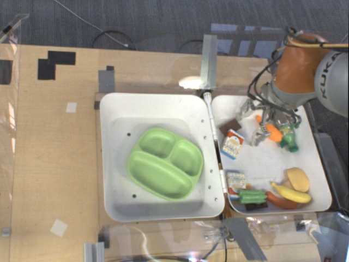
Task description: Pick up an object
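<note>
The arm [305,70] is reaching in from the right, its orange band hanging over the far end of the right bin [322,162]. Below the wrist, the end effector [265,131] is pointing down into that bin; its fingers are standing slightly apart, and I am seeing nothing between them. Whether the tips are touching the bin floor is not clear.

Just right of the end effector, an orange and green toy [284,136], perhaps a carrot, is lying against the far right part of the bin. A small carton [232,144] with a red top is lying to the left of the end effector, near the wall the two bins share, with a dark brown piece [233,125] just beyond it.

At the near end of the right bin, several things are crowding together: a small printed box [235,180] by the left wall, a green block [252,195] resting on a dark one, a banana [290,194] lying across a red item [277,200], and a tan round piece [298,178] just beyond the banana. All of these are lying well apart from the end effector.

The left bin [112,146] is holding a green divided plate [165,162], lying flat near its middle with three compartments facing up. Both bins are sitting side by side on the wooden worktop [49,162].
</note>
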`<state>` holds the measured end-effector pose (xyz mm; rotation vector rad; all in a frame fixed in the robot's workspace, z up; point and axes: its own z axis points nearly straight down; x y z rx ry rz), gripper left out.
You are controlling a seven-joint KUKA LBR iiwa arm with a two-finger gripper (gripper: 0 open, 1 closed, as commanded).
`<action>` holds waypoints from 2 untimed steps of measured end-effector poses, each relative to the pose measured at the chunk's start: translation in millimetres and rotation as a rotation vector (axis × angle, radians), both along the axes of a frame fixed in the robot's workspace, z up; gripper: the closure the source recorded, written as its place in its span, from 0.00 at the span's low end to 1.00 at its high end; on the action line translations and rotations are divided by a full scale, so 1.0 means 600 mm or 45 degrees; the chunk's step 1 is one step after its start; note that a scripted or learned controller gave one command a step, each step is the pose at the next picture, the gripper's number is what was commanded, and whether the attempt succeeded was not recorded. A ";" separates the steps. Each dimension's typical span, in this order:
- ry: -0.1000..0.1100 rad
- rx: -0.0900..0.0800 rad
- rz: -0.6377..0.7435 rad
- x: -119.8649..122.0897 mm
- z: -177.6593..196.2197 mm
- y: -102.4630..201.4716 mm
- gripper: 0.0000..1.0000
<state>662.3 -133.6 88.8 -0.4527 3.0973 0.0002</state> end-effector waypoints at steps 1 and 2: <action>-0.017 -0.003 -0.001 0.006 0.025 -0.002 1.00; -0.021 -0.005 -0.177 0.018 0.297 -0.047 1.00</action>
